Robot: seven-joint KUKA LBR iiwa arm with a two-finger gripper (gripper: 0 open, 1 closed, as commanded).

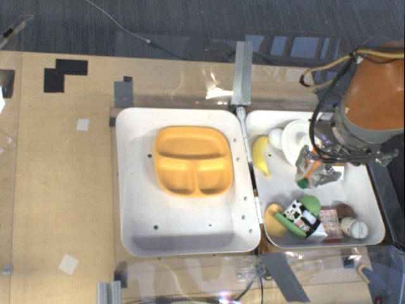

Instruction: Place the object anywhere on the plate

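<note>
The orange plate point(192, 159) looks like smooth matt plastic, both bins point(136, 170) glossy white plastic, the bench point(57, 189) pale wood

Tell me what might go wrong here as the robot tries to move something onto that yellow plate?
Two risks, as judgements. The gripper hangs over the right white bin, where a yellow banana, a white cup and a green, black-and-white patterned toy lie close together, so it may nudge neighbours or grab nothing. Then the yellow three-compartment plate sits in the left white bin, across the divider rim, so anything loosely held could drop short.
</note>
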